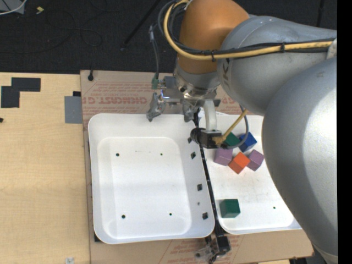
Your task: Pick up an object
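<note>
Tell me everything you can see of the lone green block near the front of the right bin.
The green block is a small cube, dark green and matte, its top face slightly lighter than its sides. It sits flat on the floor of the right bin, near the rim beside the other bin. It stands apart from the cluster of coloured blocks farther back; only the bin floor seems to touch it.

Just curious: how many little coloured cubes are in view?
6, all in the right-hand white bin: a green cube alone in front; clustered behind, a purple cube, an orange cube, a second purple cube, a blue cube, a dark green cube. The arm may hide more.
</note>
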You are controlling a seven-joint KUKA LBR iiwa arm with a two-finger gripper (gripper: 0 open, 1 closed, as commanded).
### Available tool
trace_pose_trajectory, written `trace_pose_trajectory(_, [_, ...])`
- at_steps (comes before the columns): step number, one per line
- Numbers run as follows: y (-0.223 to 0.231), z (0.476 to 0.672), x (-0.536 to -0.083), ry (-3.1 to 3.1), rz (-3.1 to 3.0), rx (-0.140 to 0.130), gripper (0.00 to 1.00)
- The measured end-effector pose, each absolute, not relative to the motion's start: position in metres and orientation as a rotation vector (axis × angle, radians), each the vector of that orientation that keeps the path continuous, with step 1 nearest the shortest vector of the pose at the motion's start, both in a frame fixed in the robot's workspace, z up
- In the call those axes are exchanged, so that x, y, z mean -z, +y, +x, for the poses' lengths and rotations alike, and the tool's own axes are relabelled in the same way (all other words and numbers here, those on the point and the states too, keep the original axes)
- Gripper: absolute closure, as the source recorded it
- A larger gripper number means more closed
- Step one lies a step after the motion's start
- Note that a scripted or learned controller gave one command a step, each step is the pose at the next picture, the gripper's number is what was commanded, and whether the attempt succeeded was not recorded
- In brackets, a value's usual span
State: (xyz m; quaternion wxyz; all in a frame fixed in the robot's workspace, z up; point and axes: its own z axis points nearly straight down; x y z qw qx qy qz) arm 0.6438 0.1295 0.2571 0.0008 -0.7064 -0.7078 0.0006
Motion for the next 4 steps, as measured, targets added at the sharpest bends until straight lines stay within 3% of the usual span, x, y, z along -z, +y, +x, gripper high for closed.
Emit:
trace_pose_trajectory(1, [0.196, 0.641, -0.145, -2.222, -2.211, -0.013, 0.00])
trace_pose_trajectory(2, [0.245, 0.643, -0.131, -2.224, -2.216, -0.004, 0.00])
trace_pose_trajectory(3, [0.240, 0.593, -0.085, -2.216, -2.225, -0.016, 0.00])
trace_pose_trajectory(4, [0.241, 0.533, -0.087, -2.214, -2.224, -0.014, 0.00])
